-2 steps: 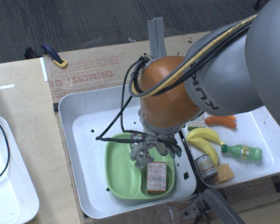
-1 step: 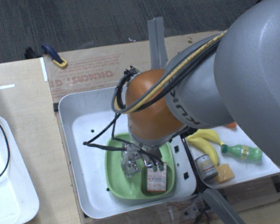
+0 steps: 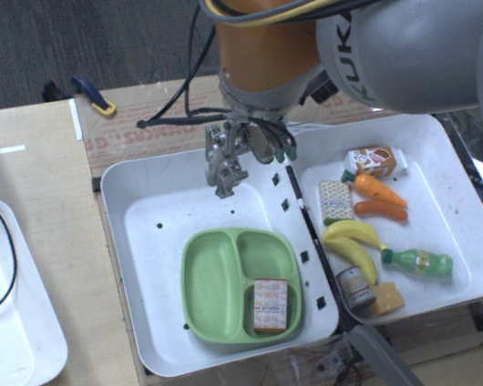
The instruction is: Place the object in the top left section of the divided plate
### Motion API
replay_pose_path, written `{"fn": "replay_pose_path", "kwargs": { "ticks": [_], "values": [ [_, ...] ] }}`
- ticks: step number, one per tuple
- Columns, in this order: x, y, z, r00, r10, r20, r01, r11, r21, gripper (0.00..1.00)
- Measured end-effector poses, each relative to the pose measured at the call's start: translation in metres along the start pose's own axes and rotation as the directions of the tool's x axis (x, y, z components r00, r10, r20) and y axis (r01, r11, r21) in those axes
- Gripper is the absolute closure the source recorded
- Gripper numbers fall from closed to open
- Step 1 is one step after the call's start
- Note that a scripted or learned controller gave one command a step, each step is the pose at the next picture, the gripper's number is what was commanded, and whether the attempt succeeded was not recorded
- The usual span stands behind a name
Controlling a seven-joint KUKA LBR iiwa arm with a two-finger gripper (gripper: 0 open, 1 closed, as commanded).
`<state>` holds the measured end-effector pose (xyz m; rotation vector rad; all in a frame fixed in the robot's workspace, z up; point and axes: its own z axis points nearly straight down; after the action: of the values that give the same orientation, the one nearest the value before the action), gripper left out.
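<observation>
Claw (image 3: 229, 176) hangs pointing down over left bin's (image 3: 141, 251) far edge.

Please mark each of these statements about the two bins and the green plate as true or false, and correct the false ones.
1. The green divided plate lies in the left bin. True.
2. A small box sits in the plate's top left section. False: it sits in the lower right section.
3. The banana lies on the plate. False: it lies in the right bin, beside the carrot.
4. The gripper hangs above the back of the left bin, near the divider between the bins. True.
5. The green bottle stands upright. False: it lies on its side in the right bin.
</observation>
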<state>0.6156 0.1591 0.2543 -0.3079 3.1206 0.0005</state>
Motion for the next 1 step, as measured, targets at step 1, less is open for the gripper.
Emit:
{"fn": "replay_pose_path", "kwargs": {
  "ticks": [1],
  "values": [
    [-0.0478,0.0179,0.087,0.987,0.16,-0.003,-0.16,0.987,0.0,1.0]
  ]
}}
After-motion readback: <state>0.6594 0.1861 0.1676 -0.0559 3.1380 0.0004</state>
